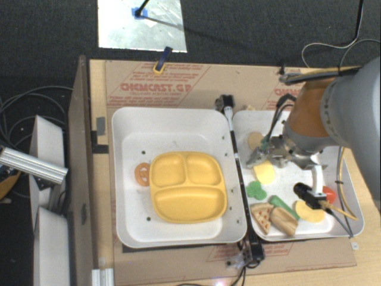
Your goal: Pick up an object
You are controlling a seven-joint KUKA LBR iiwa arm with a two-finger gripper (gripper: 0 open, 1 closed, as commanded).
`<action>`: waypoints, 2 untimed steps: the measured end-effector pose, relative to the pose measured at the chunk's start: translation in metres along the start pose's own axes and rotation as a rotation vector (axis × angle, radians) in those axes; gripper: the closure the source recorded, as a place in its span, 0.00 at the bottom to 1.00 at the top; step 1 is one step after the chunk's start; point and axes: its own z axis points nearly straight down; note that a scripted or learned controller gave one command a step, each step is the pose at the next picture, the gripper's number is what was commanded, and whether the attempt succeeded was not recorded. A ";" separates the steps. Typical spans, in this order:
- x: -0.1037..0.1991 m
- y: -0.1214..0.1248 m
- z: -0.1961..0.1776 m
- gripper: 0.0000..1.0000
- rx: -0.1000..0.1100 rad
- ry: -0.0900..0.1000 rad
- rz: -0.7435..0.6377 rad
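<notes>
Gripper [262,157] low in right bin [351,216], near bin's left wall; finger state: cannot tell. Pale yellow toy piece [264,173] just below gripper, touching or nearly so. Green broccoli toy [256,190] below that. Pizza slice [262,216], brown bread roll [284,220], yellow chunk [309,212] crowd bin's near edge. Left bin [128,159] holds yellow divided plate [188,186], pretzel [141,174] at plate's left rim.

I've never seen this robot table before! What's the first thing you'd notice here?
A big yellow divided plate fills the left bin, with a little pretzel beside it. The grey arm with its orange band leans over the right bin, where toy foods crowd together: a pizza slice, a green piece and a yellow piece.
</notes>
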 end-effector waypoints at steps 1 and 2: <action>0.000 0.002 -0.016 1.00 -0.004 0.000 -0.003; 0.086 -0.008 -0.111 1.00 -0.009 0.003 -0.013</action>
